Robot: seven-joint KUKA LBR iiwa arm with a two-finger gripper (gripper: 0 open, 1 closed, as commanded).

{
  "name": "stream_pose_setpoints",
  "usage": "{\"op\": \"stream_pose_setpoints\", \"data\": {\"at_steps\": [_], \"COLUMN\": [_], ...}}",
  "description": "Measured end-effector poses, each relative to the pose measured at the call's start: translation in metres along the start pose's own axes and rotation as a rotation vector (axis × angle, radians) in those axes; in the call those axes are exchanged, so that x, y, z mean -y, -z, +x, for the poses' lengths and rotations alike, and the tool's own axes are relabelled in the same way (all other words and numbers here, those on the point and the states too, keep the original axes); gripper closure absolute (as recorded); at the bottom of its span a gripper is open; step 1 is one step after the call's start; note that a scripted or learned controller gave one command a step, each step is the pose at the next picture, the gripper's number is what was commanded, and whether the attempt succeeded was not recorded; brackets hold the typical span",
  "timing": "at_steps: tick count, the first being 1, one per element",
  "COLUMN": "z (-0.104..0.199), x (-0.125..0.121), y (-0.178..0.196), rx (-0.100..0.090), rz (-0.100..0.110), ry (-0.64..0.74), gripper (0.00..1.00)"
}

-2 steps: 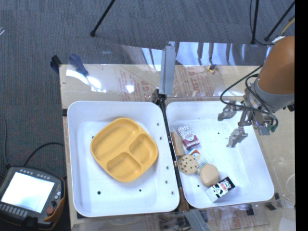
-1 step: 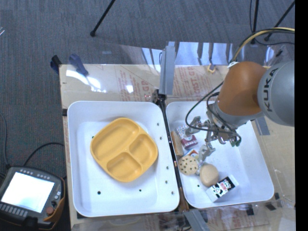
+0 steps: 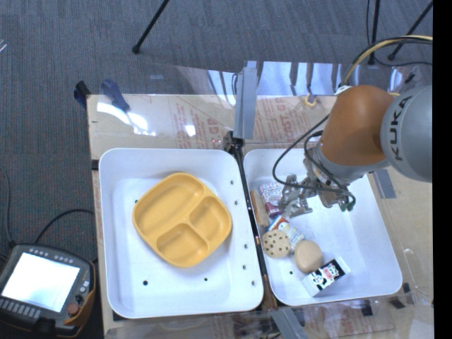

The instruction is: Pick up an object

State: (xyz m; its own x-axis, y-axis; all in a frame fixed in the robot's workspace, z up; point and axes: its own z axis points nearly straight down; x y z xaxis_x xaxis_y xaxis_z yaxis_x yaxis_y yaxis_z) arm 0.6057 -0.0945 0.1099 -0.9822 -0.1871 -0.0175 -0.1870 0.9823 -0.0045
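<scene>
Gripper (image 3: 295, 202) low over right bin (image 3: 367, 267), among the small items.
Fingers' state: cannot tell from this angle. Clear packet (image 3: 269, 191) touching at 9 o'clock; cookie (image 3: 276, 244), tan bun (image 3: 308, 256) and milk carton (image 3: 325, 276) near, from 7 to 5 o'clock. Yellow divided plate (image 3: 182, 219) alone in left bin (image 3: 120, 274).

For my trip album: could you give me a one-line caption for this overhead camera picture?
Grey-and-orange robot arm's gripper hovers over snacks in the right bin; a yellow divided plate sits in the left bin.
</scene>
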Motion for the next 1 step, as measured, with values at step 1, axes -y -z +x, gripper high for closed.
{"op": "stream_pose_setpoints", "data": {"at_steps": [1], "z": [-0.0029], "x": [-0.0468], "y": [0.098], "rx": [-0.011], "rz": [-0.007], "ry": [0.289], "gripper": [1.0]}}
